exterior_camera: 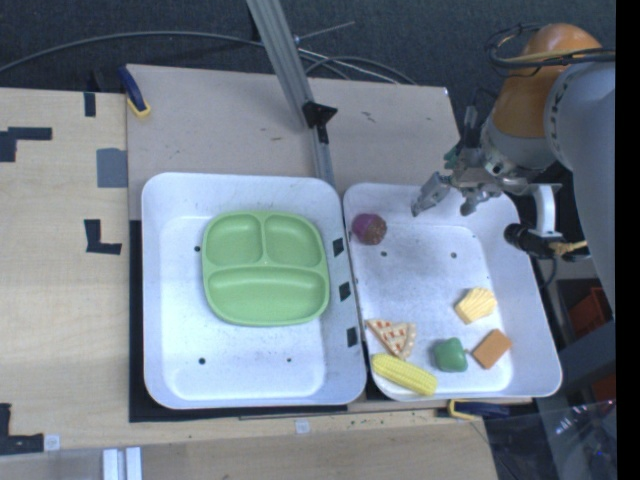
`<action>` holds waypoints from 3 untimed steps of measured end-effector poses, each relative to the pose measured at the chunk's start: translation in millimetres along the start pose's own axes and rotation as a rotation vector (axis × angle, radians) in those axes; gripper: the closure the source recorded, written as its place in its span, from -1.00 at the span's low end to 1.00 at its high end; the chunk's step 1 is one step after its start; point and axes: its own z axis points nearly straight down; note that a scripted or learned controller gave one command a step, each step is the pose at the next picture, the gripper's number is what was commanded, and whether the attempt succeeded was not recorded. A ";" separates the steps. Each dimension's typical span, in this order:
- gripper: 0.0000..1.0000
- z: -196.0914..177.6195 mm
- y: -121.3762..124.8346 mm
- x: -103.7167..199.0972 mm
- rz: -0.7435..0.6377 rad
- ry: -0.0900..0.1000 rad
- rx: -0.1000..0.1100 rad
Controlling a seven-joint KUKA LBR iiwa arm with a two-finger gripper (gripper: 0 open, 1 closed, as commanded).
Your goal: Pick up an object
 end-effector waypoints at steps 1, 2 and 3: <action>-1.00 44.3 1.6 0.7 -0.001 -0.001 -0.001; -1.00 70.2 1.2 1.8 -0.001 -0.002 -0.004; 1.00 58.5 1.8 2.4 -0.003 -0.003 -0.005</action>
